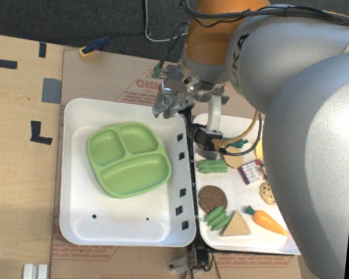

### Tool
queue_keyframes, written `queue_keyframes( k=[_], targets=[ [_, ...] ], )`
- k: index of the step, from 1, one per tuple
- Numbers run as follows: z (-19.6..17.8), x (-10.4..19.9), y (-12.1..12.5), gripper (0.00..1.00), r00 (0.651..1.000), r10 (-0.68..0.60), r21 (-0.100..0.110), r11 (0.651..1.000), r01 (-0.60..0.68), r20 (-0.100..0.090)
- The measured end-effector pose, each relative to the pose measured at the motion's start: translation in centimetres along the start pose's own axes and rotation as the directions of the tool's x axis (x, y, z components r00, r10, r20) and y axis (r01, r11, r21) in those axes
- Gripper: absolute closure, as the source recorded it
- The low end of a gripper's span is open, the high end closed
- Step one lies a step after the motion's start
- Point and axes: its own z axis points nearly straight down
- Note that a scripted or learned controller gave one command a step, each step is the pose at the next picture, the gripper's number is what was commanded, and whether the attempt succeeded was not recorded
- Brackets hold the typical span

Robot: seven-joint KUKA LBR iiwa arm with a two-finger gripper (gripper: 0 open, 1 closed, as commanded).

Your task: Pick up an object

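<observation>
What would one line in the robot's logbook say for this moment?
arm: over bins' far edge | gripper: above left bin, grasp unclear | green plate: in left bin | carrot, cookie: right bin

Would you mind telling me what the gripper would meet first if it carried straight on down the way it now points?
Most likely the white floor of the left bin near its back right corner: the gripper hangs above that spot, just behind the green divided plate. Depth is unclear, so it might instead clip the bin's back rim.
</observation>
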Motion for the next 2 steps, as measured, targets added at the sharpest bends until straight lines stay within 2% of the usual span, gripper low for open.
queue_keyframes(
  k=[1, 2],
  targets=[
    [3.3, 7.0, -3.4, 1.0, 1.0, -0.008, 0.01, 1.0, 0.008, -0.001],
    [-11.5, 8.5, -7.5, 1.0, 1.0, -0.006, -0.006, 1.0, 0.006, -0.005]
  ],
)
